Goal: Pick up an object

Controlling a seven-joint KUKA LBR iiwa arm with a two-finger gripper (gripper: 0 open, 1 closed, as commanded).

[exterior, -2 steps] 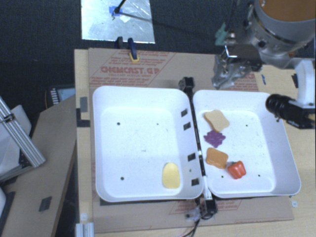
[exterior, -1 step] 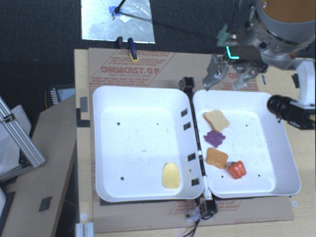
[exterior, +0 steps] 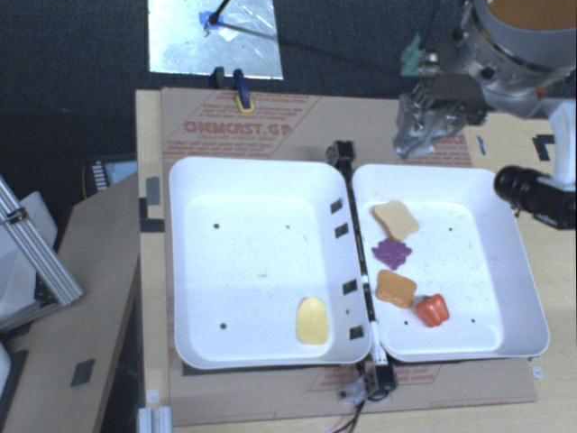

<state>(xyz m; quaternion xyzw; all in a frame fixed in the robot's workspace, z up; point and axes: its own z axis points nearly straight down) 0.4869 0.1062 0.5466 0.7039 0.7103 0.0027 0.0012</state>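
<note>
Plastic toy foods lie below the claw [exterior: 416, 142], its jaw state unreadable; the light, stiff bread slice [exterior: 396, 219], nearest it, looks best pinched across its flat sides.

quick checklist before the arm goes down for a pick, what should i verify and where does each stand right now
1. Targets in reach: bread slice, purple piece, orange piece and red pepper lie in the right bin: ok.
2. Tool above a target: it hangs over the bin's far rim, not over any piece: not ok.
3. Tool carrying nothing: cannot tell.
4. Spacing: orange piece and red pepper nearly touch: not ok.
5. Yellow piece sits alone in the left bin: ok.
</note>
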